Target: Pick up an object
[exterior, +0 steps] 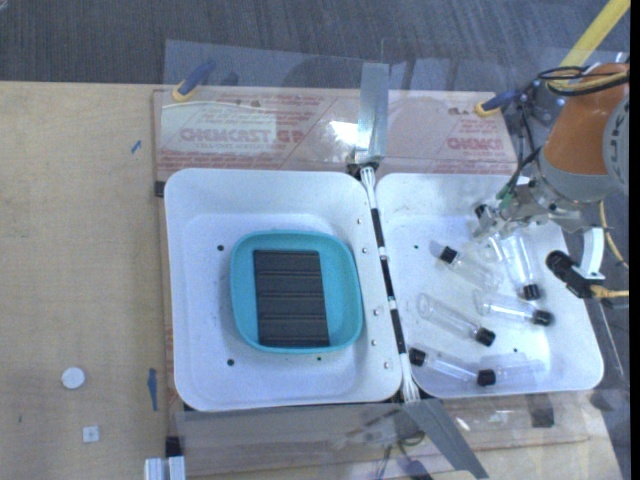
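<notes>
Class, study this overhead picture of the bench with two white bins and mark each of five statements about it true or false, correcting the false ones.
1. The teal square tray lies in the left white bin. True.
2. A dark ribbed rectangular block rests inside that tray. True.
3. The clear plastic tubes with black caps lie in the left bin. False: they are scattered in the right white bin.
4. The arm's gripper hovers over the teal tray. False: it is over the right bin's upper part.
5. The tubes stand upright. False: they lie on their sides.
</notes>
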Available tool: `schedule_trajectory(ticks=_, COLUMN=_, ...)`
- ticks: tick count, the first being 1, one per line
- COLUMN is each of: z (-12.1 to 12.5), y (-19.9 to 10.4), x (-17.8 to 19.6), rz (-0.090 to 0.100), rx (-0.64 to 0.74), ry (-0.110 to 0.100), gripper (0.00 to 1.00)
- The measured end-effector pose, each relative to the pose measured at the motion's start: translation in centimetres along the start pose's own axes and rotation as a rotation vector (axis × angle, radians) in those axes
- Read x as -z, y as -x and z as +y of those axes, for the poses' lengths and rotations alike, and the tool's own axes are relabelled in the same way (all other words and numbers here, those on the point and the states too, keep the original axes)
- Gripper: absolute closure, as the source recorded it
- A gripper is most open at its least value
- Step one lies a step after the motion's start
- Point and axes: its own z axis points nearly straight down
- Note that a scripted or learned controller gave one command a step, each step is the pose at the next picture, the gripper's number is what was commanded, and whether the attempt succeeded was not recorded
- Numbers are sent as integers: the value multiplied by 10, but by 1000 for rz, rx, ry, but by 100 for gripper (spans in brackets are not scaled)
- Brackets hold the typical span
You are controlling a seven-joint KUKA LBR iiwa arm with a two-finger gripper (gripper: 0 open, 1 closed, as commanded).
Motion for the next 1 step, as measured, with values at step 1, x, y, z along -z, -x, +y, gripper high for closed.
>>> schedule_trajectory(ticks=1, z=40, y=-46, x=98, rz=2, rx=-91, ry=-9, gripper=100)
